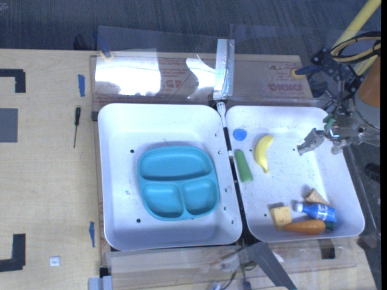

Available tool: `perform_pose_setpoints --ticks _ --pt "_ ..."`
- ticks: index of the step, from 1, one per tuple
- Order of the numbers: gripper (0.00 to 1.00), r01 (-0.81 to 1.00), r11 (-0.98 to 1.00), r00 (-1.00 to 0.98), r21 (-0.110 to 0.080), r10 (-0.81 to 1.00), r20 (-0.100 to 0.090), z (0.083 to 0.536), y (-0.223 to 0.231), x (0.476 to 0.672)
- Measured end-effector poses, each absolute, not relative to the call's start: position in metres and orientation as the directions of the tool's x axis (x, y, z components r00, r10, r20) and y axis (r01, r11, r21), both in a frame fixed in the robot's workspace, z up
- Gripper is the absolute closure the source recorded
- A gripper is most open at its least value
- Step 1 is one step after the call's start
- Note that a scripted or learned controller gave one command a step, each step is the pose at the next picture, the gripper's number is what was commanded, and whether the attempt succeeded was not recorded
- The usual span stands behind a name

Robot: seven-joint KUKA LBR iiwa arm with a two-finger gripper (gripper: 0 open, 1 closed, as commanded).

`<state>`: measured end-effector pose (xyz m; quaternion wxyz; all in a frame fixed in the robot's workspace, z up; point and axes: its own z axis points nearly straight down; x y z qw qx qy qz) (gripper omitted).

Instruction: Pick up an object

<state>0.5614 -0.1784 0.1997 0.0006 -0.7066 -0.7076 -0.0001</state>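
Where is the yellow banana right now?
The banana lies in the right bin, toward its upper left. The green stick is just to its left, the small blue round piece is up-left, and the robot's hand hovers to its right.

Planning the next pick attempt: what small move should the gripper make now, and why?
Probably shift the gripper left toward the banana, then descend. The banana lies alone in the right bin, while the carrot sits crowded among other items.
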Motion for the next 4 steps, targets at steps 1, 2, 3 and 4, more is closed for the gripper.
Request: perform_pose_setpoints --ticks 1,2,3,4 --pt "0.00 0.997 0.078 -0.078 0.000 0.997 0.001 0.161 -0.131 0.617" --pt "0.00 0.981 0.192 -0.192 0.007 0.981 -0.003 0.088 -0.116 0.640" --pt "1.00 0.981 0.193 -0.193 0.012 0.981 -0.004 0.100 -0.116 0.641" --pt "1.00 0.983 0.184 -0.184 0.011 0.983 0.001 0.190 -0.018 0.620"
